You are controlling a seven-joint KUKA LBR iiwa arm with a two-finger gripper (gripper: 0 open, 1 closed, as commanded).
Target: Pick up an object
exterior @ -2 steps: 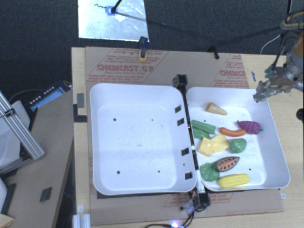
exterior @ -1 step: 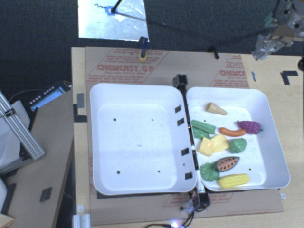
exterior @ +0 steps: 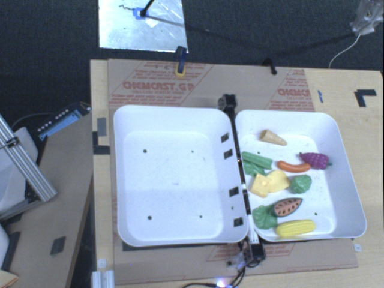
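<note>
While toys fill the right bin (exterior: pixel 345 179), hand (exterior: pixel 367 14) top right, grip state unclear.

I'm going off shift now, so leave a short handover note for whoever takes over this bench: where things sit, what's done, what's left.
All toy foods lie in the right white bin: tan wedge, purple grape bunch, orange carrot, green bean pods, yellow cheese pieces, green broccoli, brown watermelon slice, green leafy piece, yellow corn cob.
Left white bin: no toys.
Done: nothing lifted.
Left: pick up one object.
</note>
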